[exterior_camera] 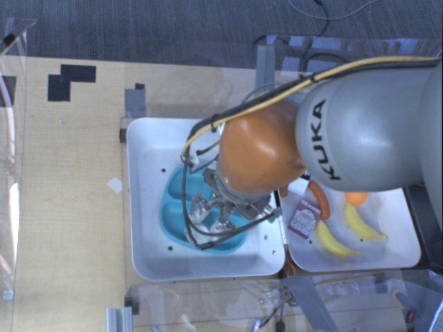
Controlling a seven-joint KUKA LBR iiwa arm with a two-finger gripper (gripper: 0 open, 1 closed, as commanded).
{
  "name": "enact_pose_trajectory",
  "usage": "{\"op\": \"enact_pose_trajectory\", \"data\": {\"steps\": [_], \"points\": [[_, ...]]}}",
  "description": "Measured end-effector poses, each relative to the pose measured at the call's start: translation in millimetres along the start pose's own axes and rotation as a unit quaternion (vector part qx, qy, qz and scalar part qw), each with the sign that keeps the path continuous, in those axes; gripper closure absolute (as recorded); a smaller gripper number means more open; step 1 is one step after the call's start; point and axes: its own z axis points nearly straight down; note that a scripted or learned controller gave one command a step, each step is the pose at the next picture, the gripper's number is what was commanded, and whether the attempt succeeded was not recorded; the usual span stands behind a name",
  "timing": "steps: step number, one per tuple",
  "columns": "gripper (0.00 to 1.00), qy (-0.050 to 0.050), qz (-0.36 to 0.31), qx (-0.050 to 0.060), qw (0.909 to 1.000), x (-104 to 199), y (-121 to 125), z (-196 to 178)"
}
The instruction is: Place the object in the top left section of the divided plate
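Note:
A blue divided plate (173, 209) lies in the left white bin (149, 254), toward its middle. My gripper (208, 213) hangs low over the plate's right half, wrapped in black cables. The orange band and grey wrist cover the plate's upper right part. Whether anything sits in the gripper is hidden by the cables and the wrist. The plate's left sections that show are bare blue.
The right bin (398, 254) holds two yellow bananas (334, 242) (362, 225), a red sausage (320, 199), a small orange fruit (356, 198) and a pink-and-white packet (302, 218). The arm's bulk spans the divide between the bins. Wooden bench top lies to the left.

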Motion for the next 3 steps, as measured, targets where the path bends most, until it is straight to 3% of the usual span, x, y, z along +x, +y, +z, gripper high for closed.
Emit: {"op": "enact_pose_trajectory", "data": {"steps": [1, 2, 3], "points": [[1.0, -0.004, 0.019, 0.004, 0.9998, -44.3, 42.0, 13.7], [1.0, 0.006, -0.042, -0.004, 0.9991, -63.6, 25.2, -45.3], [1.0, 0.007, -0.146, -0.005, 0.9892, -35.9, 38.3, -19.3]]}}
